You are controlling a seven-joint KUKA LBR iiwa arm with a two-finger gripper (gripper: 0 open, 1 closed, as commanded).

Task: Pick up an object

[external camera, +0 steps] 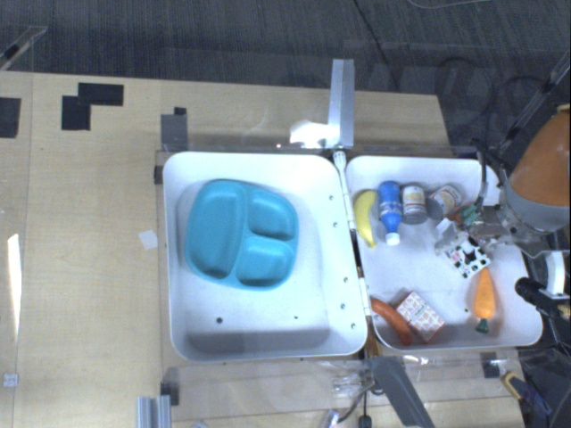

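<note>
Nearest to the camera, the right bin [526,333] held several small objects. At its 7 o'clock corner lay a red-orange sausage [391,319], and a checkered box [419,316] lay touching it. Toward 4 o'clock there was a carrot [483,296], with its green end pointing to the near wall. Just beyond the carrot, at about 3 o'clock, lay a black-and-white patterned piece [468,259].

The gripper [470,226] hung over this piece, coming in from the 3 o'clock side under the grey wrist and the orange band [546,163]. Nothing was seen held in it, and it could not be told if it was open or closed.

Along the far side, from 10 to 1 o'clock, stood in a row a banana [365,218], a blue bottle [389,210], a small can [413,203] and a grey can [443,201].

The left bin [192,328] held one blue divided plate [241,232], a little toward 10 o'clock from its middle.

Both bins sat on a light wooden bench [80,266] with black marks [89,103] at its 10 o'clock part. A metal post [342,101] stood at 12 o'clock between the bins. Beyond was dark carpet [223,16] with a black cable [366,20].
</note>
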